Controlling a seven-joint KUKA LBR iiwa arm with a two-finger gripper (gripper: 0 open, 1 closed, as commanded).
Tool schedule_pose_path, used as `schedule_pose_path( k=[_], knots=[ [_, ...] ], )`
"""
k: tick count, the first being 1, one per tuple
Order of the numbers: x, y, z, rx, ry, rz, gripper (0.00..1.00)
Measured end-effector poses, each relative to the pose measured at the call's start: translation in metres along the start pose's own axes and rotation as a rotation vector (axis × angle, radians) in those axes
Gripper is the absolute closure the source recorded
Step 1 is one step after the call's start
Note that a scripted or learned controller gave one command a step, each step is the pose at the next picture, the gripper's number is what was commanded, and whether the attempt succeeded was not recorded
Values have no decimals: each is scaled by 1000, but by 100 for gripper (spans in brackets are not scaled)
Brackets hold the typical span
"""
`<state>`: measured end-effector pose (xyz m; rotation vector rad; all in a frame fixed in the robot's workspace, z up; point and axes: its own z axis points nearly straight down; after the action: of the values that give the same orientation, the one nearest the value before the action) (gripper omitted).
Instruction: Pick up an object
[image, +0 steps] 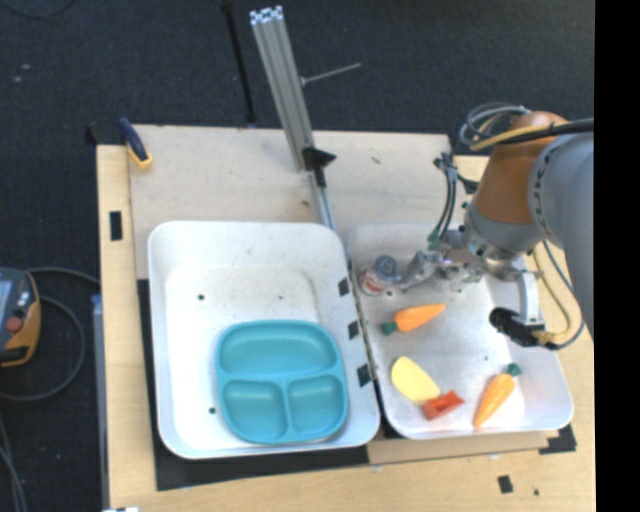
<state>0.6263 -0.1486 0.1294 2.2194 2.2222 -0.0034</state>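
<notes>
Teal tray (283, 381) fills left bin (180, 260); carrots (418, 317), lemon (413, 380) crowd the tool (432, 268), grip state indiscernible.

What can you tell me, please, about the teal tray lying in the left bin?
The teal tray is a rounded-rectangle dish that looks like matte plastic, divided into three compartments: one wide one along its far side and two smaller ones along the near side. It lies flat and upright in the near right part of the left bin, apart from the arm.

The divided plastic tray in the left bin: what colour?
Turquoise blue tray, camera view.
</notes>
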Motion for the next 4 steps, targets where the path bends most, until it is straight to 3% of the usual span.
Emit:
schedule_pose_path(
  k=[1,2,4],
  knots=[
    [-1,0,30,0,0,3,0],
    [-3,1,17,-5,-1,5,100],
    [5,4,-89,-7,1,-2,100]
  ],
)
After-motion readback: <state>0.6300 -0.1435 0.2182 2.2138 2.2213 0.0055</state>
